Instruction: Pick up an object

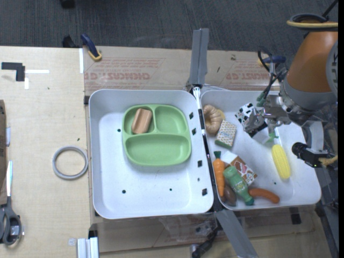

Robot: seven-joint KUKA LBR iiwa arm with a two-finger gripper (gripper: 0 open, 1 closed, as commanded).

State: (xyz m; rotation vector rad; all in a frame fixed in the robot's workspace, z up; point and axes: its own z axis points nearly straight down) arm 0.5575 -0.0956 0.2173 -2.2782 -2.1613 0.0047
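Right bin (312, 195), corn (280, 162) just below claw (262, 123)

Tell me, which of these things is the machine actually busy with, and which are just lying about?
Part of the job:
- hand, above the right bin
- corn cob
- carrot
- green bottle
- croissant
- small box

Just lying about:
- green plate with a sausage, left bin
- tape ring
- scissors

The grey arm (314, 71) enters from the right, its orange band uppermost and its wrist bent downward. The gripper (257, 121) points left and down at the arm's end, held low.
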